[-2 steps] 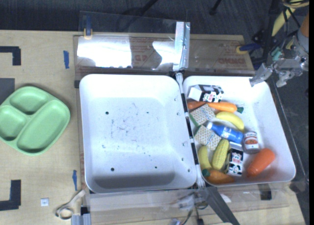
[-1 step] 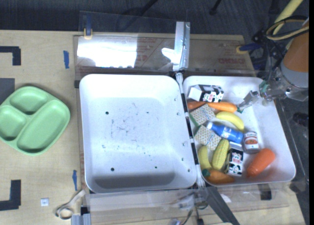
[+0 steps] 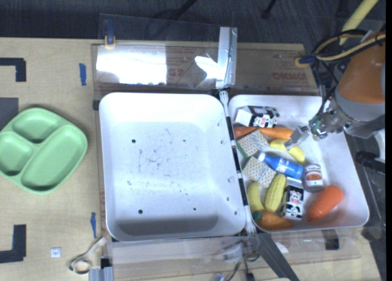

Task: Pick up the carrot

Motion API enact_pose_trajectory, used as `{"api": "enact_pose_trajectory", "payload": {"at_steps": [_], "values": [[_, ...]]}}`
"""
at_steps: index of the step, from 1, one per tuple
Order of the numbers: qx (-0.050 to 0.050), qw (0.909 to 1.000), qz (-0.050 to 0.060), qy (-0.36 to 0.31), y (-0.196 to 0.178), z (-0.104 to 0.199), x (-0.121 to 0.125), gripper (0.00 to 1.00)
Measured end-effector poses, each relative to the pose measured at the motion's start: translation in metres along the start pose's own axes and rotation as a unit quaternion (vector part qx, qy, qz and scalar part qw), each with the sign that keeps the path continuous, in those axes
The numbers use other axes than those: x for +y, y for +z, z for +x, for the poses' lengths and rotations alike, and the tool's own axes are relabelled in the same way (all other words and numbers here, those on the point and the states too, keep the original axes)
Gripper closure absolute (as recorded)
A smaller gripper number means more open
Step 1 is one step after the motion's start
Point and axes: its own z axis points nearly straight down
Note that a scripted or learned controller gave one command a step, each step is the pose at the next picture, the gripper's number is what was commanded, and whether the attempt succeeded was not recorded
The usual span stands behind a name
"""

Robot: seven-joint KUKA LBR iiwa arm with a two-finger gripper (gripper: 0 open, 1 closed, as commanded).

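A long orange carrot (image 3: 274, 133) lies near the back of the right bin (image 3: 355, 169), pointing left to right, just in front of a black-and-white carton (image 3: 257, 116). My gripper (image 3: 301, 134) reaches in from the right and hangs low at the carrot's right end, over a yellow piece (image 3: 296, 153). Whether it touches the carrot cannot be made out. The arm's orange band (image 3: 362, 81) sits above it at the bin's back right corner.
The right bin also holds a blue bottle (image 3: 283, 165), a corn cob (image 3: 275, 191), a small red-labelled can (image 3: 313, 176), a fat orange vegetable (image 3: 325, 202) and waffle pieces (image 3: 252, 145). The left bin (image 3: 165, 163) is beside it. A green divided plate (image 3: 40, 149) lies far left.
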Motion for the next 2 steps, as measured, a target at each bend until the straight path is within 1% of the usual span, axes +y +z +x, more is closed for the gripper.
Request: {"api": "enact_pose_trajectory", "payload": {"at_steps": [1, 2], "values": [[-0.002, 0.9841, -0.002, -0.178, 0.043, 0.013, 0.04, 0.0], [-0.002, 0.9559, -0.001, -0.294, 0.033, -0.051, 0.047, 0.0]]}}
